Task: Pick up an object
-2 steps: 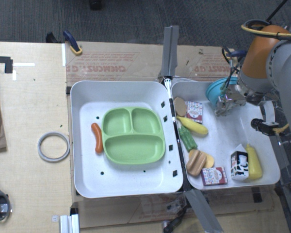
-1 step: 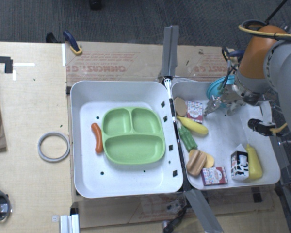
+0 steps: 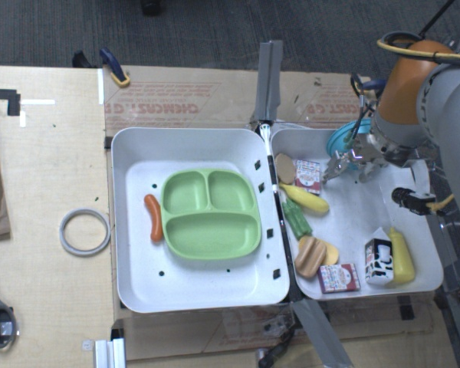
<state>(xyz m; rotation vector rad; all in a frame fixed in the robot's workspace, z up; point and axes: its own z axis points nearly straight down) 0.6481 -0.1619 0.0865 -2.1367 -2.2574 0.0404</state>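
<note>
The arm (image 3: 437,90) comes in from the upper right of the frame, its orange band at the top right, and its hand (image 3: 345,163) hangs low over the upper part of the right bin (image 3: 425,282). The two thin fingers (image 3: 333,167) point toward the left and stand narrowly apart, with nothing visible between them. Just left of the fingertips lies a small pink-and-white box (image 3: 307,174), close to them but apart from them. A teal bowl (image 3: 341,138) sits behind the hand at the bin's upper edge, partly hidden.

The other things lie scattered in the right bin. A brown round piece (image 3: 284,169) rests at the upper left corner, beside the pink box. Below it a banana (image 3: 305,198) lies slantwise, and a green vegetable (image 3: 297,218) runs down from under it. Lower left sits a hot dog bun (image 3: 316,255), with a second small pink box (image 3: 338,277) just below it. At the lower right a black-and-white carton (image 3: 379,262) touches a yellow piece (image 3: 401,257).

The left bin (image 3: 130,228) holds a green divided plate (image 3: 211,214) in its middle and a sausage (image 3: 154,218) just left of the plate. On the desk (image 3: 46,175) at the left lies a grey ring (image 3: 85,231).
</note>
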